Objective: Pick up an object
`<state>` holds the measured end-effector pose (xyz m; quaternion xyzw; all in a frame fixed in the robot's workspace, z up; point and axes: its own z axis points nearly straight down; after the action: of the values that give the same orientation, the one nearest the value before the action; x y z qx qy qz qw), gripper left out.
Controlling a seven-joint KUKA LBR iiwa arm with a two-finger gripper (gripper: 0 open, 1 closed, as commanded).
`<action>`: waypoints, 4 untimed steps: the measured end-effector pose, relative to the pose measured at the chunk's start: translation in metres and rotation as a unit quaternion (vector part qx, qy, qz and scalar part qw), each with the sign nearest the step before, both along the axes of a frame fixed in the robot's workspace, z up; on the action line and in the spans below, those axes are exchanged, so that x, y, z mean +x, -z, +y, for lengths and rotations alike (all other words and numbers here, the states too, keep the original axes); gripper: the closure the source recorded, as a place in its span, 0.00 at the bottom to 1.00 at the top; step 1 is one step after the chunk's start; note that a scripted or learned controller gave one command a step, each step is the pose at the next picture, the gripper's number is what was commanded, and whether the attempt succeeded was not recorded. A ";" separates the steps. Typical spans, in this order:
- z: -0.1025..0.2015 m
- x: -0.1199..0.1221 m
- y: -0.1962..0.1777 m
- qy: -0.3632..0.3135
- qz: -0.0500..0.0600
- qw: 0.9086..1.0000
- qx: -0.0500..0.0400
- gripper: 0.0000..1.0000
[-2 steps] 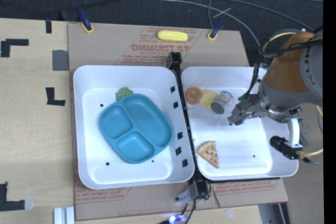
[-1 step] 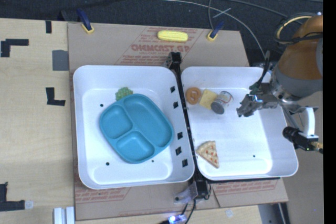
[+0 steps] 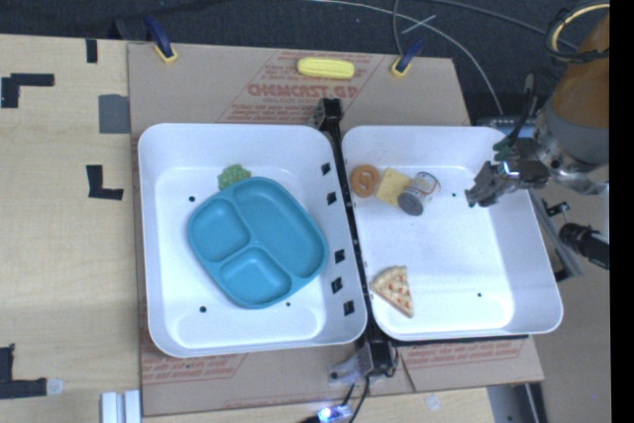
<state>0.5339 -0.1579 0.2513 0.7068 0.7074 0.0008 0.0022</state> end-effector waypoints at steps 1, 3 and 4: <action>0.000 0.000 -0.014 0.000 0.002 1.000 0.001 1.00; 0.098 -0.007 0.017 -0.002 0.003 1.000 0.002 1.00; 0.148 0.002 0.013 -0.003 0.003 1.000 0.002 1.00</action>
<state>0.5360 -0.0097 0.2380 0.7047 0.7095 0.0001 -0.0009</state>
